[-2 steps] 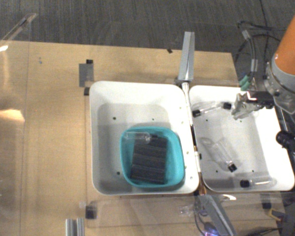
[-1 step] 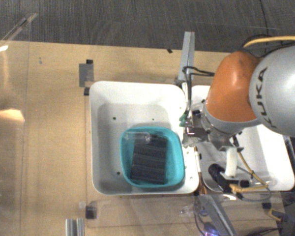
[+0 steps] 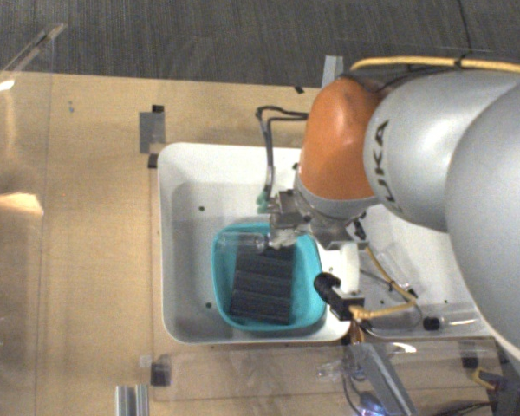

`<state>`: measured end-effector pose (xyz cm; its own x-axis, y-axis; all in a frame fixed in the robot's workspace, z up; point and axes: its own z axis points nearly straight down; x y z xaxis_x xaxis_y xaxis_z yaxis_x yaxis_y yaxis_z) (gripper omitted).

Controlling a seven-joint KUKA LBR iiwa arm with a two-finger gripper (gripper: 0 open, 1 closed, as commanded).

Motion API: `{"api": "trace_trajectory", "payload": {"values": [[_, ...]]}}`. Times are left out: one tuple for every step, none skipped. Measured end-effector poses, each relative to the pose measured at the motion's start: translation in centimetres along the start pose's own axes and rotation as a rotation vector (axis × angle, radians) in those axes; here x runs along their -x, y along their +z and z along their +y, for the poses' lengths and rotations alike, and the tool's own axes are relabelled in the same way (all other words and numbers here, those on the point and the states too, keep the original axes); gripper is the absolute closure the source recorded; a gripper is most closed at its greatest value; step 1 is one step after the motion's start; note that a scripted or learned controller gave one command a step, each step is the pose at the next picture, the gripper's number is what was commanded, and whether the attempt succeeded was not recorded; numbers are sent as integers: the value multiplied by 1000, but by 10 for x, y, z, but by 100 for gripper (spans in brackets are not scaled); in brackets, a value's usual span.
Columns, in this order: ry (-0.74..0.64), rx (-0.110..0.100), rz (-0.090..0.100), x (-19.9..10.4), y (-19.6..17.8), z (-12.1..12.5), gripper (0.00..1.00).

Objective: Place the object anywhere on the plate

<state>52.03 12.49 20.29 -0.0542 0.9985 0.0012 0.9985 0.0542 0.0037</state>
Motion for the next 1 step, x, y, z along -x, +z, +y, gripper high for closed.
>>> {"api": "trace_trajectory", "payload": {"values": [[2, 0, 0, 1, 0, 0, 0]]}}
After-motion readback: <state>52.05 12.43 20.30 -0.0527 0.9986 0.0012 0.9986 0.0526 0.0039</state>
